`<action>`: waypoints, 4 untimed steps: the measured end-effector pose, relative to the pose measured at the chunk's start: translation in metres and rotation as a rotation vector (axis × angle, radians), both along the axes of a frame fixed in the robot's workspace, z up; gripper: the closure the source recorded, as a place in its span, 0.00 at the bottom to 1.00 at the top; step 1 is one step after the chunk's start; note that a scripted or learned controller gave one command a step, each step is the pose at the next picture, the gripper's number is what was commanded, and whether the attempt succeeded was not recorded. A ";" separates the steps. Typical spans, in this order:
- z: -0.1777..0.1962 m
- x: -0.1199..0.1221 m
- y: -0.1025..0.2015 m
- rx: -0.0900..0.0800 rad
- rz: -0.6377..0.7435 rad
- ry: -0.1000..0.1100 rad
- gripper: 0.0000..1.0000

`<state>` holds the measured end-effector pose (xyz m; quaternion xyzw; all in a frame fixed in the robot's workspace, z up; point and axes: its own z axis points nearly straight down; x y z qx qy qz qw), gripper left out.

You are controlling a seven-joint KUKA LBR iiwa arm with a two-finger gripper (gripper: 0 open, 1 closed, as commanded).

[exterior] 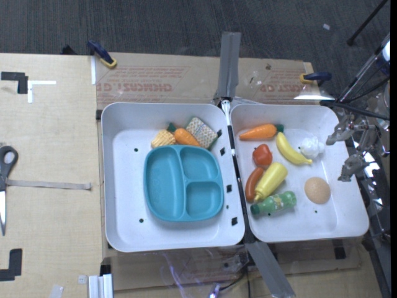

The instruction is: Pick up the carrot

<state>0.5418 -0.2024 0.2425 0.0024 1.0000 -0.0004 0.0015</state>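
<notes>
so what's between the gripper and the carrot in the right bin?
Camera view: the banana and a white lump lie between the gripper and carrot.

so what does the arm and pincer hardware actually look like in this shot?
At the frame's right edge, the pincer is a grey metal assembly of small angular brackets with two slim finger pieces. Thin dark rods or cables run diagonally above it towards the upper right. The hardware behind is silvery with bright reflections; finer detail and any markings are too small to tell.
</notes>
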 end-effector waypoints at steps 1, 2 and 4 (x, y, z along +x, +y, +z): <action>-0.101 0.082 0.045 0.000 -0.121 -0.001 0.00; -0.091 0.107 0.109 0.000 -0.031 -0.004 0.00; -0.149 0.100 0.105 0.001 -0.576 0.000 0.00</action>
